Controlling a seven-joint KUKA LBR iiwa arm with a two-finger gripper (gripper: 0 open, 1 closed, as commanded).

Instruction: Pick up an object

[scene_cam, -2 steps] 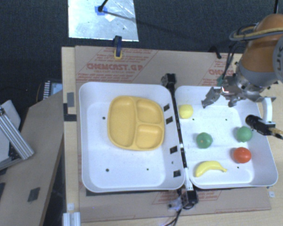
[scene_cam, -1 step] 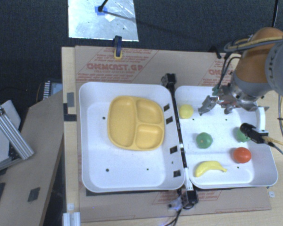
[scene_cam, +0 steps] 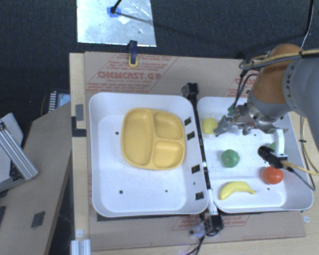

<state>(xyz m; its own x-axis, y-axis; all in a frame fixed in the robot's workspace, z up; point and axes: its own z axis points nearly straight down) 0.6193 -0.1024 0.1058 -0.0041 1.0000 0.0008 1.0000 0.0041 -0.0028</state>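
The arm [scene_cam: 300, 84] is positioned over the right bin [scene_cam: 292, 195], with the gripper [scene_cam: 223, 125] at its 10 o'clock area, just beside the yellow ball [scene_cam: 209, 125]. Jaw state: cannot tell. Nothing is seen held. Step in hand: approach, judged. The green ball [scene_cam: 230, 158], tomato [scene_cam: 273, 175] and banana [scene_cam: 236, 189] lie toward 6 o'clock. Next move: align over the chosen object, descend, close.
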